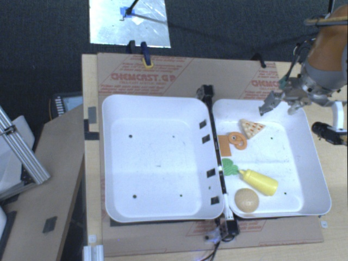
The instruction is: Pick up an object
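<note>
pizza slice (252, 128) | in the right bin (304, 162), far half, tip toward 4 o'clock | lies at 7 o'clock from my gripper (280, 106), near | my fingers spread apart, holding nothing

My bench (65, 145) sits under me, pale wood, with a sheet of brown cardboard (179, 72) printed in red lettering spread flat across it. On that cardboard rest the two shallow white bins, side by side and touching along their inner edges, where black clips run down the seam. The left bin (114, 113) lies nearer the bench's left side; the right bin (312, 162) reaches almost to the cardboard's right edge. At the far edge of the cardboard, a blue and yellow clamp (145, 56) grips it. Bare wood shows at the right, beside the right bin.
</note>
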`<state>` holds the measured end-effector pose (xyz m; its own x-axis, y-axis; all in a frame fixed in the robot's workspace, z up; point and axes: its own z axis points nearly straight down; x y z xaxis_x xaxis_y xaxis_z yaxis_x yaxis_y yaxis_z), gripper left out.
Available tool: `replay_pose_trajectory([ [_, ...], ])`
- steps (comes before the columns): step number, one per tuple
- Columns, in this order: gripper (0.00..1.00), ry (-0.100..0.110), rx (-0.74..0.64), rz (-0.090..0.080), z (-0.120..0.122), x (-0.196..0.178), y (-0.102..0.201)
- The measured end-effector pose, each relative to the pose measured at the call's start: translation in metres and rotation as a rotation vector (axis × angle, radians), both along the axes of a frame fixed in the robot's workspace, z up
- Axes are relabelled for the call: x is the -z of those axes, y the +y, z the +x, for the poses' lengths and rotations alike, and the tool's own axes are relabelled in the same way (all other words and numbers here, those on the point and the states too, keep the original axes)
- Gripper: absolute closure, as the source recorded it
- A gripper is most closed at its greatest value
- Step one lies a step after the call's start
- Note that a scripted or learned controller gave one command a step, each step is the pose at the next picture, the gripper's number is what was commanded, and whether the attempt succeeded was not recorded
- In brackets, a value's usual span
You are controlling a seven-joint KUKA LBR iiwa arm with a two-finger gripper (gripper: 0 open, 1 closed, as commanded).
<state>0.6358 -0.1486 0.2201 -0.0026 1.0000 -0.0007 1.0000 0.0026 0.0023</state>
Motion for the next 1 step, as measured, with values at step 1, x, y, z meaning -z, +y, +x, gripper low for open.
replay_pose_trajectory([
  [1, 0.00, 0.008, -0.003, 0.004, -0.0172, 0.1328, 0.0298],
])
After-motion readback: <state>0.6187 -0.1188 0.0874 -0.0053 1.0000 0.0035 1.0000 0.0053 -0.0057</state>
